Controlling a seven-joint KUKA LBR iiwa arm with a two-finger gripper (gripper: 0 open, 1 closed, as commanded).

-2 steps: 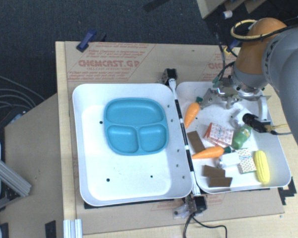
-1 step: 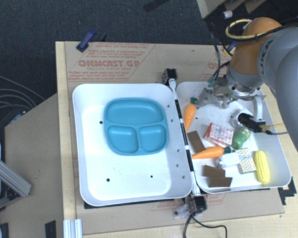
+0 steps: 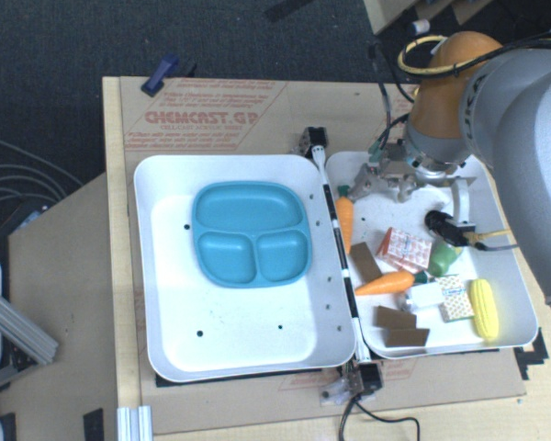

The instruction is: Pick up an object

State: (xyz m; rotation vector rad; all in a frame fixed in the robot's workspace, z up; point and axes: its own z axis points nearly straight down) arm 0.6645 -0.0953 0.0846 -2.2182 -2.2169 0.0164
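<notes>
blue clip (image 3: 159, 75) on brown board (image 3: 202, 118)

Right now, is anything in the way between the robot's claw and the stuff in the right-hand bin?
Nothing visible is. The gripper hangs over the right bin's far end, with open white floor between it and the nearest carrot and red-patterned packet.

I have 1 camera, fixed above the bench (image 3: 211, 108) and looking down at a slant, so the far edge sits at the top of my picture. It stands far enough back to take in both white bins whole, the left bin (image 3: 156, 274) and the right bin (image 3: 514, 292), plus dark floor beyond. The arm (image 3: 505, 108) comes in from my right, large and near the lens.
</notes>
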